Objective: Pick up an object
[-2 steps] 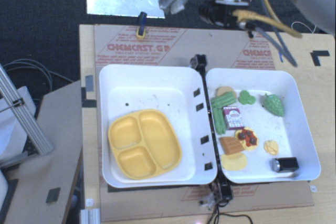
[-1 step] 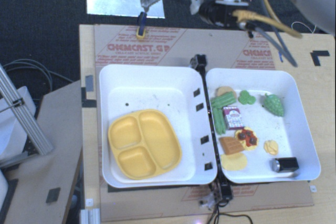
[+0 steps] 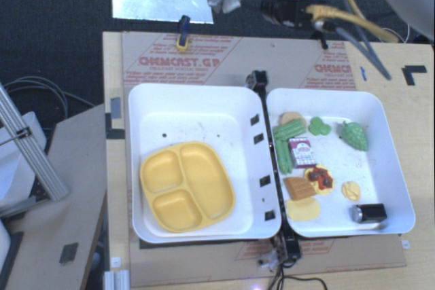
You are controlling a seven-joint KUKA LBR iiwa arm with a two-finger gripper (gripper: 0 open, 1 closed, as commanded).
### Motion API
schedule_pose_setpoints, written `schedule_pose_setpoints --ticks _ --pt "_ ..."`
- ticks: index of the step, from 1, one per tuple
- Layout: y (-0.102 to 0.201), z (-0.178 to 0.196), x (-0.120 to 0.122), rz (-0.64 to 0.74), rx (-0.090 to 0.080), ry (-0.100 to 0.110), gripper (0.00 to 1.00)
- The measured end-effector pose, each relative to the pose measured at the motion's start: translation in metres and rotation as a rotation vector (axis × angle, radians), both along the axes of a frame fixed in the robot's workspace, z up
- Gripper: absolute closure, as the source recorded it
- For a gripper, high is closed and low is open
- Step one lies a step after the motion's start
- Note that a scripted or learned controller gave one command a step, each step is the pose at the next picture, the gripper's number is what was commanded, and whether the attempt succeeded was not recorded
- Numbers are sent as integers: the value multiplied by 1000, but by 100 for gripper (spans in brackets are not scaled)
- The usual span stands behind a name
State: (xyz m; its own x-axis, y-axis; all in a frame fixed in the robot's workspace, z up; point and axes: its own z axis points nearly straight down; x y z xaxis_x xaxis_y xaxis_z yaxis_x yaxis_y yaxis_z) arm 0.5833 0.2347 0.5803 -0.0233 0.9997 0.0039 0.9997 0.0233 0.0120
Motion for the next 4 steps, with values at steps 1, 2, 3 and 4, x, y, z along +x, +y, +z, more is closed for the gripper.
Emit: schedule_pose_setpoints --ticks 1,2,3,4 --pt "0 0 0 1 0 1 0" --pt "-2 -48 70 -26 -5 10 0" --pt "-2 -33 68 -21 -5 6 100" --pt "-2 -22 68 -19 -5 3 100"
